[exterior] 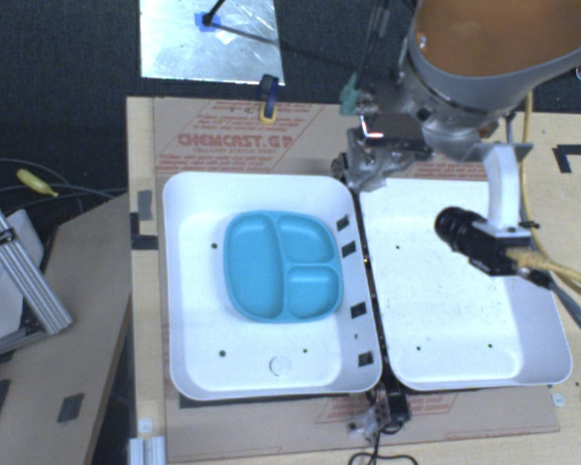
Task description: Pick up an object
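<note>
The tabletop carries a brown board printed with red lettering, and on that board sit 2 shallow white bins side by side. The left bin holds a light blue divided plate with 3 compartments, lying flat near the bin's middle and slightly toward its far side. The right bin has a speckled white floor. The grey arm with its orange band comes in from the upper right and fills that corner, hanging over the far edge of the bins. Its gripper sits low at the far end of the seam between the 2 bins, just beside the rim of each; whether it is spread or pressed together I cannot tell. A black cylindrical part on a white bracket juts out over the right bin. The plate lies well apart from the gripper
</note>
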